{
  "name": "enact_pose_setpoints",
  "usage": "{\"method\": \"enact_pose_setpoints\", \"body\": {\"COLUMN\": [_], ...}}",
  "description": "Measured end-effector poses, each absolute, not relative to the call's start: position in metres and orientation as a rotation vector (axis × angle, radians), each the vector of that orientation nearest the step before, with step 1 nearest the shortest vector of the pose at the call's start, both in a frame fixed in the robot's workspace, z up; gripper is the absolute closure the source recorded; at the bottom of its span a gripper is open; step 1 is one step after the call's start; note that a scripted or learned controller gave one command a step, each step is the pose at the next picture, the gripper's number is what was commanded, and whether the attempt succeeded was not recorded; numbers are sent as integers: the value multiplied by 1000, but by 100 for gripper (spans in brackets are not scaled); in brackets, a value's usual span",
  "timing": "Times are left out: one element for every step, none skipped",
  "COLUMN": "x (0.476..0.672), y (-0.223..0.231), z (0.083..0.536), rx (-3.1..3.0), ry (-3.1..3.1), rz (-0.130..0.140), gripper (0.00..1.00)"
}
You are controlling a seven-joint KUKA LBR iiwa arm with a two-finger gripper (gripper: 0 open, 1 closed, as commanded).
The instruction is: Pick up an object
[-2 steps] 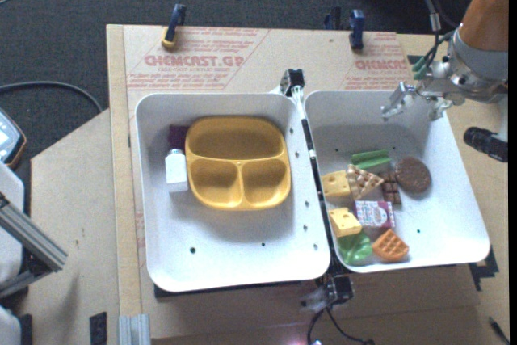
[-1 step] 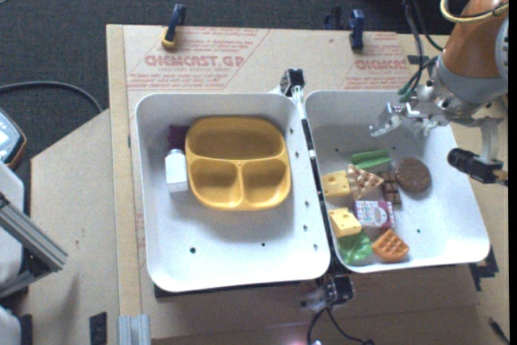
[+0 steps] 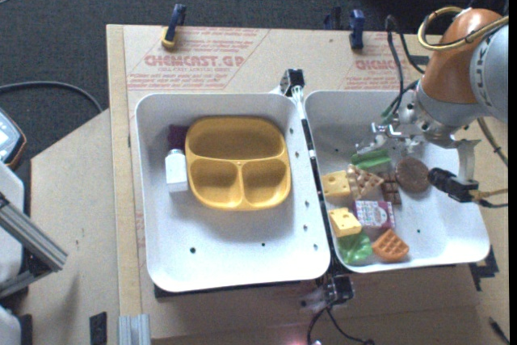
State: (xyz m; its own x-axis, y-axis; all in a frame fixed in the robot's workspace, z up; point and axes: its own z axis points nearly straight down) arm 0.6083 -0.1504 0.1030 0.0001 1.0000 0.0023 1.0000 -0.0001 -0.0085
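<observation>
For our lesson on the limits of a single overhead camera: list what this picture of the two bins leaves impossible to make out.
- Claw, camera view: small and dark amid wrist hardware; whether it grips anything is unclear.
- Purple object, left bin: mostly hidden behind the yellow divided plate and white bottle.
- Pink packet, right bin: print too small to read.
- Green item: partly covered by the yellow cheese piece.
- Arm: cut off at the right edge.

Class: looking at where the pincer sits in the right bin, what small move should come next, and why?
Probably lower straight down a little. The pincer sits at the top of the toy food pile, just over a green piece, and nothing visibly sits between its fingers, so a short descent should bring that piece within grasp.
</observation>
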Motion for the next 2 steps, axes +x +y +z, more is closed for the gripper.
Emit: {"method": "enact_pose_setpoints", "body": {"x": [610, 611], "y": [-150, -150], "z": [86, 98], "rx": [-2223, -2225], "ry": [-2221, -2225], "rz": [-3, -7], "gripper": [0, 100]}}
